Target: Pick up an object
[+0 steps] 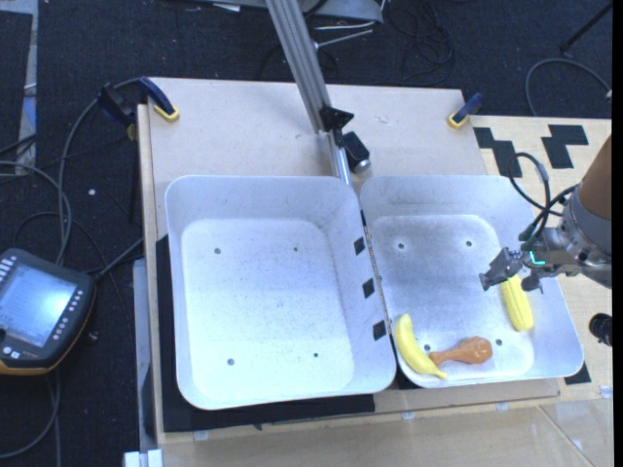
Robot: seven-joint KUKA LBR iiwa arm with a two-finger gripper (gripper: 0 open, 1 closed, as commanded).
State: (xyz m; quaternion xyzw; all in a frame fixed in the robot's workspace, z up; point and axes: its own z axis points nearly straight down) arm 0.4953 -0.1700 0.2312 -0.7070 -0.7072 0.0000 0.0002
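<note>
Hovering low inside one white bin (428, 188), hand (511, 278) parked directly over a short yellow piece (518, 307), perhaps a toy corn cob. Touching or nearly touching that piece at its upper end; impossible to tell whether open, closed, or already gripping, since the piece lies straight beneath and partly hidden. Probably lined up this way for a straight drop onto the nearest target, lengthwise along the bin floor and easy to pinch across its narrow width.

Lying further from the hand, toward the same bin's near corner: a banana (413, 348) leaning against the dividing wall, and a brown drumstick-shaped toy (467, 352) just beside it, tip close to the banana. Harder picks, judging by the crowding and the wall.

Sitting beyond those, well apart from the hand, a second bin (263, 290), speckled white. Resting both bins on a pale wooden desk (243, 125), held with yellow-tipped clamps (161, 100) at the far corners. Rising behind the bins, a slanted metal post (297, 47). Spread around the desk, dark carpeted floor (78, 47), loose cables (49, 178) and a handheld control pad (34, 309).
</note>
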